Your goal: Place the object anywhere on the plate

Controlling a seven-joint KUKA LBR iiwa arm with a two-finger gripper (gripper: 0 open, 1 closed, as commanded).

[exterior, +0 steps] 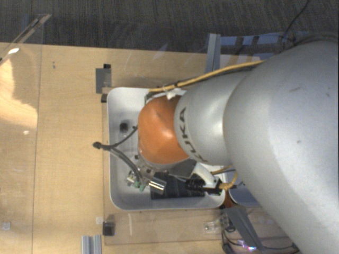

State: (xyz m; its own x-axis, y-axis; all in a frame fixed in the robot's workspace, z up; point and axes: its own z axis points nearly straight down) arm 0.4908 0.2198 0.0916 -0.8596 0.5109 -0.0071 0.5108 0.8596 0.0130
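Arm [254,126]: fills the right and centre of the frame, orange band [156,134] over the middle of the white bin [117,142].
Claw [145,183]: low in the bin, lower centre of frame, under the wrist; open, shut or holding cannot be told from this angle.
Object: not identifiable; small dark spot [124,126] on the bin floor, left of the orange band, may be it, may be a mark.
Plate: rounded grey-blue edge [241,196] at lower right, just past the bin's corner, possibly the plate; mostly covered by the arm.
Cable [114,150]: dark loop draped over the bin's left rim onto the wooden surface [63,142].
Risk 1: failed grasp, since the claw sits apart from the dark spot.
Risk 2: cable snagging on the bin rim during a lift.
Risk 3: release short of the plate, target hidden beneath the arm.
Risk 4: claw scraping the bin wall near the lower edge.
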